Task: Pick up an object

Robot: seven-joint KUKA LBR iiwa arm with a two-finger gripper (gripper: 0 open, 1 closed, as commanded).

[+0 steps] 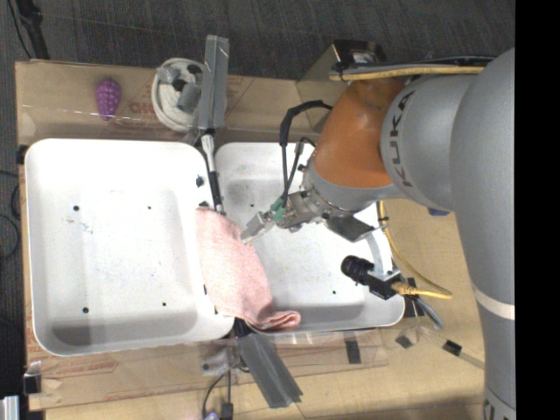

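A pink cloth (233, 274) lies draped over the divider between the two bins, most of it in the right bin (254, 160), with its lower end bunched near the front rim. My gripper (255, 227) hangs low over the right bin, pointing left, its tip at the cloth's upper right edge. Whether it touches the cloth is unclear. The grey and orange arm covers the right half of that bin.
The left bin (52, 234) lies beside the cloth. Behind the bins, on the bench, sit a small purple object (108, 97) and a white coiled thing (178, 92). A grey bar (213, 81) stands at the back of the divider.
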